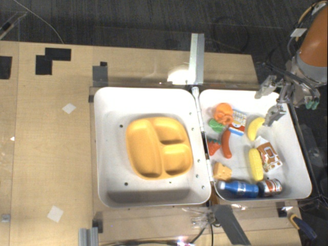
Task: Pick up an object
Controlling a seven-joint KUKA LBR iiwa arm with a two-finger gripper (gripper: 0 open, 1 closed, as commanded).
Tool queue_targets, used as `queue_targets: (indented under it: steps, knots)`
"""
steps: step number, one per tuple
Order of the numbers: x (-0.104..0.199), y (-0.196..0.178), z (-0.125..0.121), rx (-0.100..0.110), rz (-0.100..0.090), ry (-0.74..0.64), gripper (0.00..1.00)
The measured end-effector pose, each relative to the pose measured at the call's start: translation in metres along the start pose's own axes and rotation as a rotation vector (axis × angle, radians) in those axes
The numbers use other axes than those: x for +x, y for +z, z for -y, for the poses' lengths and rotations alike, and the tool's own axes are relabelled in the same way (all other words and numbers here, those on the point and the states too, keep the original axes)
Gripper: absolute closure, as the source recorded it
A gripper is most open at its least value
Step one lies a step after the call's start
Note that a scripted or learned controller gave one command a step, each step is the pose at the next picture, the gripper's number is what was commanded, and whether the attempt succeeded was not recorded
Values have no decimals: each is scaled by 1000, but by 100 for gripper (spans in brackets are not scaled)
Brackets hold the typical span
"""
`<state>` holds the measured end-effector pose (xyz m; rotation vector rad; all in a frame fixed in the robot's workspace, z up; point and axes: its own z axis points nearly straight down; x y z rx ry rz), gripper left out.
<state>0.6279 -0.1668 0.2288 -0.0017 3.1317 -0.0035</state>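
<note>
Here the gripper (274,99) hangs over the upper right corner of the right bin (302,160), fingers spread apart with nothing between them. The nearest candidate — a yellow banana (254,127) — lies just below and left of it, close to the corn cob (255,164) and a small carton (269,156). A good approach would probably centre over the banana's middle and descend straight — avoiding the bin wall.
</note>
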Motion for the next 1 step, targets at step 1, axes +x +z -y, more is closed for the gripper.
queue_targets:
  steps: [1]
  knots:
    - [-3,123,-30,-1,5,265,0]
